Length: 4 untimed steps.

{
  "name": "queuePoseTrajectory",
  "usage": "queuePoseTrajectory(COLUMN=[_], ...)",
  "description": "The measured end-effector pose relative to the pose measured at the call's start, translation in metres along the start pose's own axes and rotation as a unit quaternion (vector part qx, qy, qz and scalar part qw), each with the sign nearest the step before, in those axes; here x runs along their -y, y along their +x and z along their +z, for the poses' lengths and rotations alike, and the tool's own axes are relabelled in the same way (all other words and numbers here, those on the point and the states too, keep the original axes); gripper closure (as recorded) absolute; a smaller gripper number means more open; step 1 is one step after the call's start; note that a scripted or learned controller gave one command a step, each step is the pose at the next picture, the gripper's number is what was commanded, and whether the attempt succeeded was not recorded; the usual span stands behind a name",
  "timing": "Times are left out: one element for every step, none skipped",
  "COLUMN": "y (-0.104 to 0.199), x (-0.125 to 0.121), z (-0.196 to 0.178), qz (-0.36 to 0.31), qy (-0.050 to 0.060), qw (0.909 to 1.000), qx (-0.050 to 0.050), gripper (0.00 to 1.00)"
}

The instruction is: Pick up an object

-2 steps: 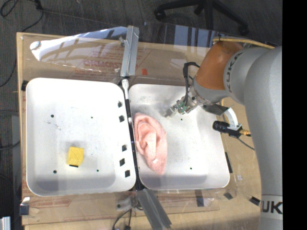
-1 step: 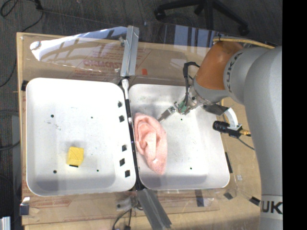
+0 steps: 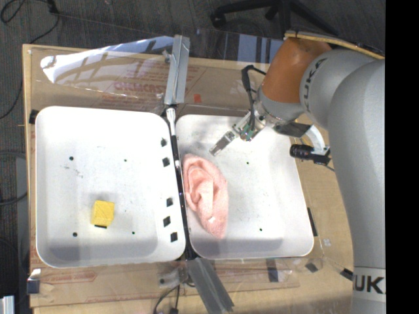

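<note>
Camera view: the gripper hangs over the upper part of the right bin, nothing between its fingers; whether they are open or closed I cannot tell. A pink cloth lies bunched along that bin's left wall, just below the gripper. A yellow block sits in the left bin.

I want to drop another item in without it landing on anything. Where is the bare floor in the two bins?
Left bin: bare across its upper half and right side; the yellow block sits alone at lower left. Right bin: bare right of the pink cloth, down to the front rim. Crowded along the divider where the cloth lies, and at upper middle under the gripper.
</note>
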<state>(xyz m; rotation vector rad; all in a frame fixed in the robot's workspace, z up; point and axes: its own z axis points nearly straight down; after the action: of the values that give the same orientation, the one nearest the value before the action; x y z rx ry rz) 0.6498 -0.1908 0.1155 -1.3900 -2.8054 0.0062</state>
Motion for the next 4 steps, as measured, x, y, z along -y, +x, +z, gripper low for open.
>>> queuePoseTrajectory(y=[0.069,0.114,0.125,0.091], x=[-0.029,-0.043,-0.037,-0.037], z=[0.024,-0.076,-0.074,-0.018], qz=[-0.067,-0.076,-0.065,-0.101], qy=[-0.002,-0.003,-0.002,-0.003], qw=[0.9978,0.9971,0.9979,0.9948], qx=[0.006,0.004,0.003,0.007], gripper=[0.0,0.0,0.0,0.0])
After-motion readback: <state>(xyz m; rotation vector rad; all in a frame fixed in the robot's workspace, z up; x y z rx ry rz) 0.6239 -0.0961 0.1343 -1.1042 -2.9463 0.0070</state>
